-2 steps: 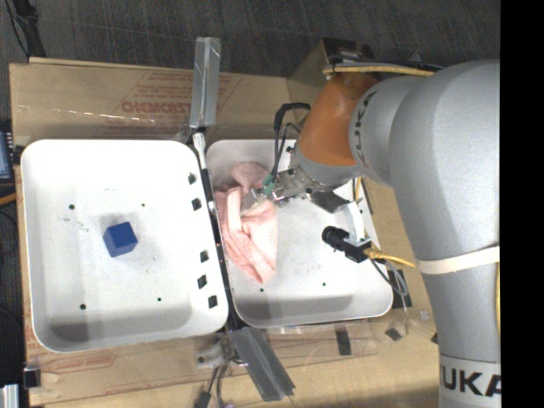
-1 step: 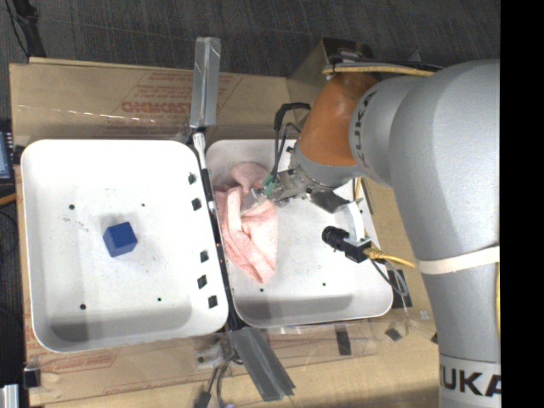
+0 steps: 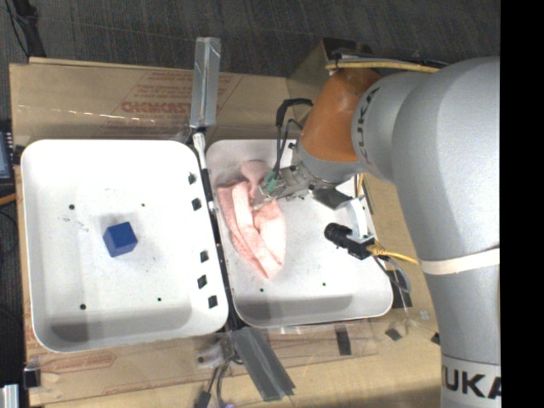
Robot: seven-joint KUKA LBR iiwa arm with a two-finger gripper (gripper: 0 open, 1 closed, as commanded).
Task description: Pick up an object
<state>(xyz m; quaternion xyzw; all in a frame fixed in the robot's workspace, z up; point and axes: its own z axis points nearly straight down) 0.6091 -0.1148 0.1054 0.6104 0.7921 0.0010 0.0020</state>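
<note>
A pink crumpled cloth-like object (image 3: 253,219) lies in the right bin (image 3: 340,291), along its left half. A small blue cube (image 3: 121,238) sits in the left bin (image 3: 51,185), left of its middle. My gripper (image 3: 274,185) hangs under the orange band of the arm, right at the upper right edge of the pink object. The wrist body covers most of the gripper from above.
A grey metal bar (image 3: 204,83) stands behind the divide between the two bins. Black clips (image 3: 206,257) line that divide. A black fitting with a yellow cable (image 3: 350,238) juts over the right bin. The arm covers the bench's right side.
</note>
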